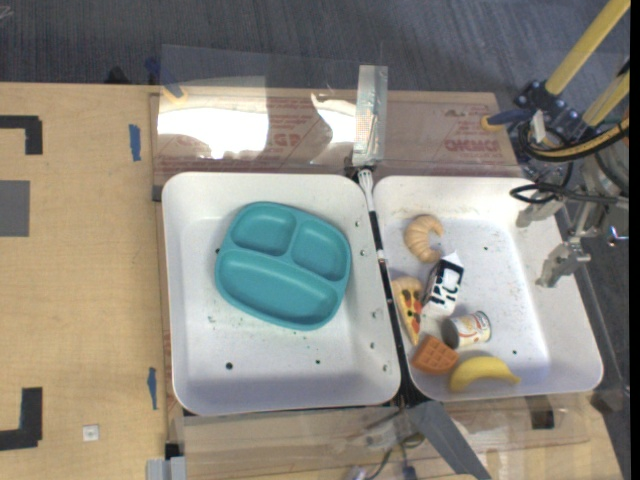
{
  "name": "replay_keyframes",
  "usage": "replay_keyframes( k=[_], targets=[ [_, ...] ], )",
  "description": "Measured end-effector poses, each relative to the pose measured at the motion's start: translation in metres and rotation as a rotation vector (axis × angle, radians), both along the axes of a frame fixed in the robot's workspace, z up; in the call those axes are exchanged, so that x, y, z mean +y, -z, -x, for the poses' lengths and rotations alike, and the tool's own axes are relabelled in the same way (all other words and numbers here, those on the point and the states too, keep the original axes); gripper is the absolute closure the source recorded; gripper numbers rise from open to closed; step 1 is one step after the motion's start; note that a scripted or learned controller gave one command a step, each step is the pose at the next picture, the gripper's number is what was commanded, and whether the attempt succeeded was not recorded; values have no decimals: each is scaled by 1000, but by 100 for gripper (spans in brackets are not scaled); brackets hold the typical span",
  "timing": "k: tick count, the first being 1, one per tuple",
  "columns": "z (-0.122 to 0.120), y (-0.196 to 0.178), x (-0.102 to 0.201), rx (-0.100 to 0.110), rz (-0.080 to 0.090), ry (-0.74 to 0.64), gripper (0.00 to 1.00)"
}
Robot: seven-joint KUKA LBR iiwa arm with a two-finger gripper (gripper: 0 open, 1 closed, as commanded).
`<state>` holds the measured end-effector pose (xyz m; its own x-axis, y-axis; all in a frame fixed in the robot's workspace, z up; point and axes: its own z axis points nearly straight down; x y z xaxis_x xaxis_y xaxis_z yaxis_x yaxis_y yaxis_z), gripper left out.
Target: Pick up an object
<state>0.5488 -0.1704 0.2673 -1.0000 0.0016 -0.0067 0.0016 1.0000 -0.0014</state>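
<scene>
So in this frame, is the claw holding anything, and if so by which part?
Nothing is held. The claw hangs over the right bin's right edge, apart from the croissant, can and banana lying in it.

The robot's gripper (557, 260) was pale grey metal, its mount dark and wrapped in looping black cables (with one blue clip above).

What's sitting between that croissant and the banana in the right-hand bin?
In the camera view, between the croissant and the banana lie a black-and-white carton and a small can.
</scene>
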Motion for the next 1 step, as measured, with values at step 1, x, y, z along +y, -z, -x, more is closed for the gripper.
replay_keyframes(
  k=[1],
  targets=[
    [-55,135,45,3,-3,33,0]
  ],
)
